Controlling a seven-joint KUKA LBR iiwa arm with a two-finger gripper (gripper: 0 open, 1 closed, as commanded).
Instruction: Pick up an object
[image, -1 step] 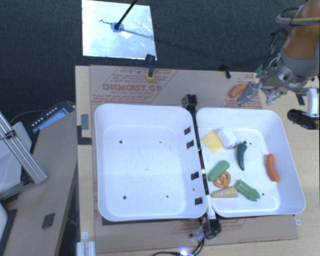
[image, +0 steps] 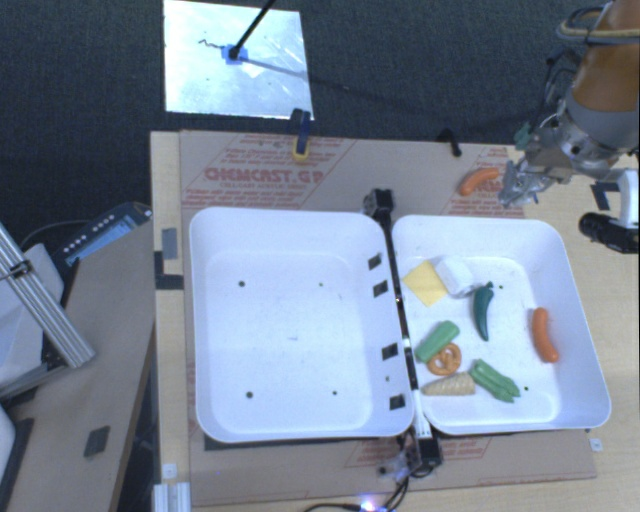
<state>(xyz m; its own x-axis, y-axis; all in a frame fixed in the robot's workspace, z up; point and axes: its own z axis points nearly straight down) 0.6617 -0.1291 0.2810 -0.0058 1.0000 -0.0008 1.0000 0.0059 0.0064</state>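
The right bin (image: 575, 300) contains a yellow block (image: 425, 283), a white piece (image: 456, 275), green peppers (image: 484, 310), a pretzel (image: 444, 359) and an orange sausage (image: 544, 334). The left bin (image: 215, 250) is beside it. Another sausage (image: 479, 181) lies on the bench (image: 400, 165) near the gripper (image: 520, 188); I cannot tell its state.

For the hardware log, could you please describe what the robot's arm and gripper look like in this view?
The arm is grey with a broad orange band above the wrist and a thin dark cable looped near its top. Below the band sits a silvery-grey metal wrist block with small teal-green accents, ending in the gripper, a short grey metal two-finger unit.
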